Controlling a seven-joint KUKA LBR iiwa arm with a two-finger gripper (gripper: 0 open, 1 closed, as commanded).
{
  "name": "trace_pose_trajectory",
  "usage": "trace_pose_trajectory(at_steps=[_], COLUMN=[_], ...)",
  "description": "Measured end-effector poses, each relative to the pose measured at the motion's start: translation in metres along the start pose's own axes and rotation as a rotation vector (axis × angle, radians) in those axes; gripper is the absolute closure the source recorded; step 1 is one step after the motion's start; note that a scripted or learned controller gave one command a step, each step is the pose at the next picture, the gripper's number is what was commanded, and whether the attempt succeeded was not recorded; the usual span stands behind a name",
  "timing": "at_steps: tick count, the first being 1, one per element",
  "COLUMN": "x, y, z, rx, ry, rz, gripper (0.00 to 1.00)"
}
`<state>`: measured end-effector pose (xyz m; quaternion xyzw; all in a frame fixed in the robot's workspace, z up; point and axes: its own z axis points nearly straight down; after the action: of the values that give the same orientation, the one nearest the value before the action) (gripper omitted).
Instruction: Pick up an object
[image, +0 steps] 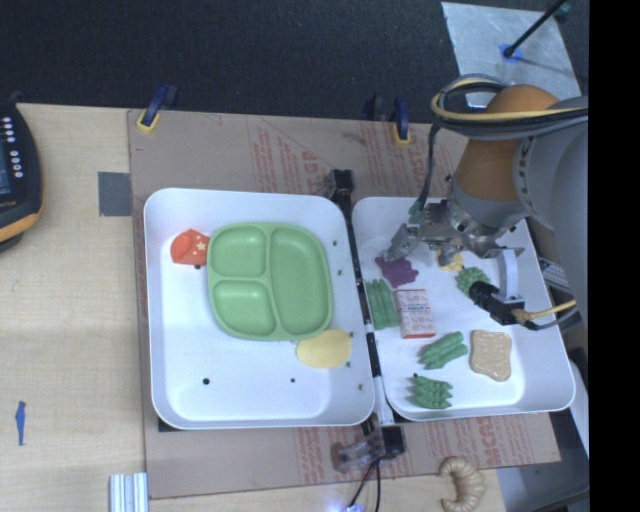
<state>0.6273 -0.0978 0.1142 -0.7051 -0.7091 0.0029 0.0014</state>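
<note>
The gripper (408, 243) hangs low over the right bin (545, 385), just above a purple toy (397, 270); whether it is released or clenched cannot be told. Just beside the toy lie 1 green pod (380, 303) and 1 small packet (414, 312), so a descent slightly off could nudge these neighbours or close on nothing.

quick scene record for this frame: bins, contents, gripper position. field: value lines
left bin: green divided plate, red piece at plate's left, yellow piece at plate's lower right
right bin: purple piece, green bean pods, small packet, toast slice, other green pieces
gripper: over right bin's upper part, above the purple piece
grasp: cannot tell
outside bins: curled tan item on bench, below right bin
</note>
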Motion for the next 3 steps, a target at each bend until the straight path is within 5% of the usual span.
trace_pose_trajectory(at_steps=[1,2,3], x=[0.003,-0.004,-0.004], y=[0.030,0.010,0.012], z=[0.018,0.022,0.009], rx=[-0.005,-0.002,-0.005], ry=[0.001,0.001,0.002], rz=[0.000,0.002,0.000], gripper=[0.00,0.00,1.00])
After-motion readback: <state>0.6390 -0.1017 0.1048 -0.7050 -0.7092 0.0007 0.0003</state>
